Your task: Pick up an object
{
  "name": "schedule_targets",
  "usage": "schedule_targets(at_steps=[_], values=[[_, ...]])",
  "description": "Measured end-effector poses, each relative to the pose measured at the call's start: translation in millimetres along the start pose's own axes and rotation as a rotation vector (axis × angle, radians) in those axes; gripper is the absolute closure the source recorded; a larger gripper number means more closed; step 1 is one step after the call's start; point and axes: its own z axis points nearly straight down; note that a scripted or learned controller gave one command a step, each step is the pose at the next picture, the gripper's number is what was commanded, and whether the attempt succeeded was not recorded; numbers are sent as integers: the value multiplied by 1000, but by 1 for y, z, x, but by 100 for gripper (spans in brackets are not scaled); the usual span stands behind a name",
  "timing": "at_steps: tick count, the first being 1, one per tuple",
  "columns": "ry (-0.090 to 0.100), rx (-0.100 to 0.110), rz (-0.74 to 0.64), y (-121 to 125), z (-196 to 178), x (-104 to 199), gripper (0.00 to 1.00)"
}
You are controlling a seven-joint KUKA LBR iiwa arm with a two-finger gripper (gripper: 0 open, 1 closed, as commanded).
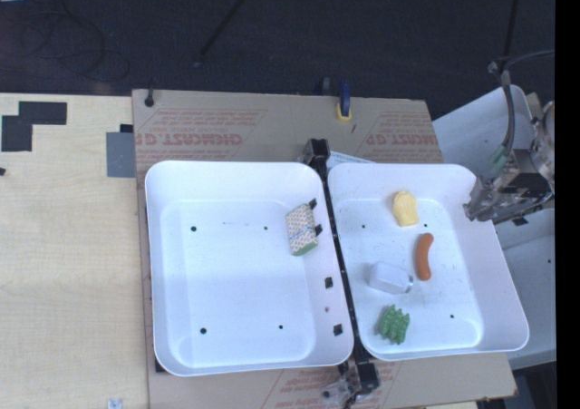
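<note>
The robot's hand (497, 202) hovers at three o'clock, just off the right bin's (497, 326) rim; its grip cannot be told. Inside that bin lie a yellow block (405, 209), an orange sausage (423, 256), what may be a pale cup (390, 277), and a green toy (393, 324). A patterned sponge (302, 229) sits in the left bin (181, 344).

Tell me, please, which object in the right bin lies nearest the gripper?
The sausage: it lies closest to the gripper, with the yellow piece slightly farther.
</note>
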Motion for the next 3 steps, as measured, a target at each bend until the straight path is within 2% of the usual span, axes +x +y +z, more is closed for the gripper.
schedule_targets(at_steps=[1, 2, 3], values=[[8, 21, -3, -33, 80, 32, 100], [8, 23, -3, -34, 195, 12, 100], [2, 3, -2, -24, 83, -34, 100]])
